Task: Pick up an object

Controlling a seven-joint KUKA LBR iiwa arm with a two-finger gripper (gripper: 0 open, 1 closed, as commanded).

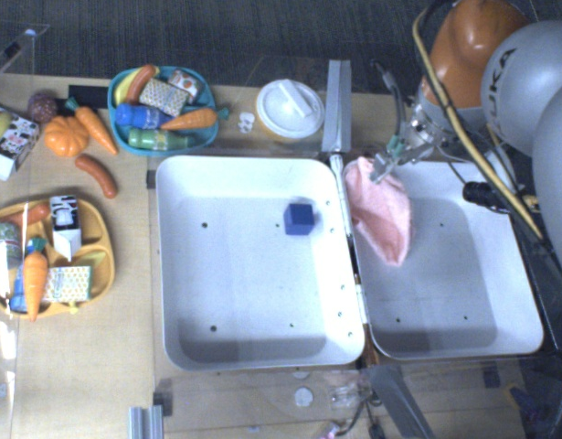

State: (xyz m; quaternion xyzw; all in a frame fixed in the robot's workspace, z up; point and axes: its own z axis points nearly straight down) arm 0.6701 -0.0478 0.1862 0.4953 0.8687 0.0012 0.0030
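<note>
A pink cloth (383, 213) hangs over the left part of the right bin (463, 282), close to the divider between the bins. Its top corner runs up into my gripper (385, 166), which is shut on it near the bin's back left corner. The cloth droops down and toward the front from the fingers. A small blue cube (300, 218) lies in the left bin (217, 282), toward its back right.
On the bench to the left stand a blue bowl of toy food (162, 110), a yellow tray of toy food (47, 259), a toy pumpkin (64, 137), carrots and a sausage. A white lidded tub (290, 108) sits behind the bins.
</note>
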